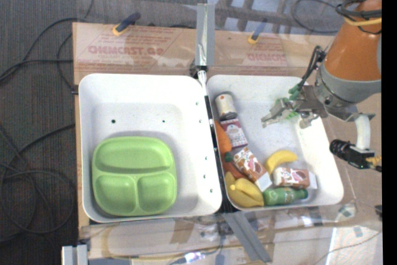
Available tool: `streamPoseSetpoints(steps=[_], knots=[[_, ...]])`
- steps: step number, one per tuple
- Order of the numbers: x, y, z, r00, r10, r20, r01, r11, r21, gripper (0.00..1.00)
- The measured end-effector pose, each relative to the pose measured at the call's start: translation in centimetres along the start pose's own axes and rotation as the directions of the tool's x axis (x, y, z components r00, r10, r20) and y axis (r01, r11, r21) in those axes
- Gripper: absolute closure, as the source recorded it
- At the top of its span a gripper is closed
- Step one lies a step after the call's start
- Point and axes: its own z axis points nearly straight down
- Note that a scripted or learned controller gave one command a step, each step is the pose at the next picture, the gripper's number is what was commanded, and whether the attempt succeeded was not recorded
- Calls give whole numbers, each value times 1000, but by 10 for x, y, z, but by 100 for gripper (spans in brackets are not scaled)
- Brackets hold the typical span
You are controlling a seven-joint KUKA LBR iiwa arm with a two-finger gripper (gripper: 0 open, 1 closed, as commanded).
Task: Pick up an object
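My gripper (271, 112) hangs over the upper right part of the right bin (260, 89), its fingers pointing left. They stand open with nothing between them. Below it and to the left, several objects lie in the bin. A dark bottle with a silver cap (224, 103) rests along the left wall. Under that come a red and white packet (234, 132) and an orange piece (223, 141). A small banana (280, 159) lies lower down, near a red snack pack (249, 164). All of them are apart from the gripper.
A yellow toy fruit (244, 191), a green bottle (285, 196) and a red-labelled packet (292, 177) crowd the right bin's front edge. The left bin (136, 91) holds a green divided plate (134, 174). A metal divider (202, 40) runs between the bins at the back.
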Motion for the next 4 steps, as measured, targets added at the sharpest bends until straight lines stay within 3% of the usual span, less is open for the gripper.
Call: streamPoseSetpoints(steps=[1, 2, 3, 4], knots=[[9, -9, 131, 998, -62, 2, 62, 998, -23, 0], [16, -26, 140, 999, -30, 15, 31, 997, -67, 0], [-66, -40, 133, 957, -289, 16, 289, 957, -30, 0], [-12, -50, 117, 933, -360, 0, 360, 933, -1, 0]])
